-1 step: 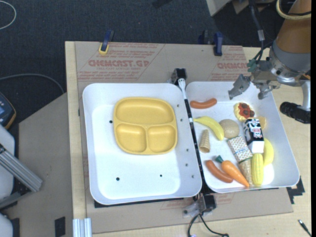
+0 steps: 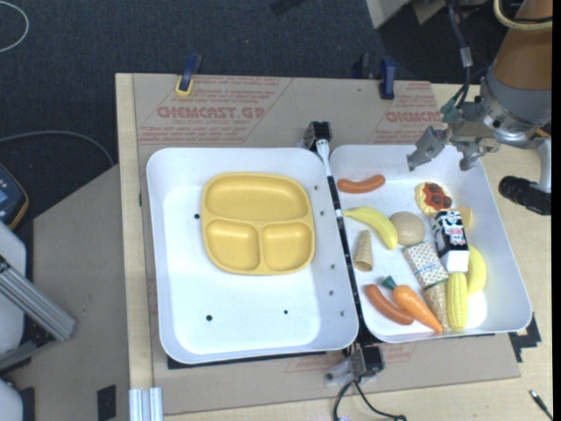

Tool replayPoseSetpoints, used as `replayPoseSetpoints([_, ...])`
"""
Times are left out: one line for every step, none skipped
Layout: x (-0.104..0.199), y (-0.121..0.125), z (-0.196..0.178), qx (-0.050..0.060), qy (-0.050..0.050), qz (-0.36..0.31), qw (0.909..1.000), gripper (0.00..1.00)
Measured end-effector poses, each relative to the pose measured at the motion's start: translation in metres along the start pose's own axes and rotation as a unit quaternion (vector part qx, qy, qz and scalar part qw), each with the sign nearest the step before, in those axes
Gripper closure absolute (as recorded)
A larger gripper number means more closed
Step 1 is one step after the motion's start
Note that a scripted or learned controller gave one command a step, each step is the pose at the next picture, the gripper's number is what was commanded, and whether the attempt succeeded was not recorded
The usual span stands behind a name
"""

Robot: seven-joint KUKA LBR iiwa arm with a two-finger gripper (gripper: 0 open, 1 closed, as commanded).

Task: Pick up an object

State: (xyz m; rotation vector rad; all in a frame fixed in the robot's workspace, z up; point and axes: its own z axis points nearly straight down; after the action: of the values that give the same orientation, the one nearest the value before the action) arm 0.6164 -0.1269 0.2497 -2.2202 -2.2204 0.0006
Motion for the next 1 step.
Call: replayPoseSetpoints([0.0011, 0.0009, 0.0637, 0.003, 0.001, 0.000, 1.0000, 0.00])
